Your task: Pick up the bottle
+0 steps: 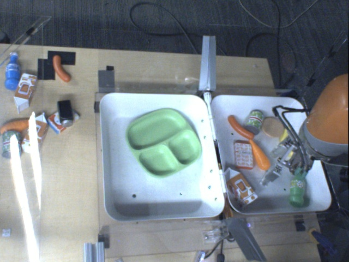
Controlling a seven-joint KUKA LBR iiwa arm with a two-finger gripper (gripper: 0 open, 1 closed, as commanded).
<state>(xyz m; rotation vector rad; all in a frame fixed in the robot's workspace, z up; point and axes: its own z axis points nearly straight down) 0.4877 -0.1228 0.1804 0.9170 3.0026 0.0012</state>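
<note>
Camera view: green bottle lying in right bin.

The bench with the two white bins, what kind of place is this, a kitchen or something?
Probably a robot lab, not a kitchen. A grey arm with an orange band reaches into the right bin, toy-like food such as a hot dog lies about, and cables trail over the floor.

Wooden bench bears two white bins: left bin, right bin. At bench's far left: blue bottle, sausage, small cartons, black block.
</note>
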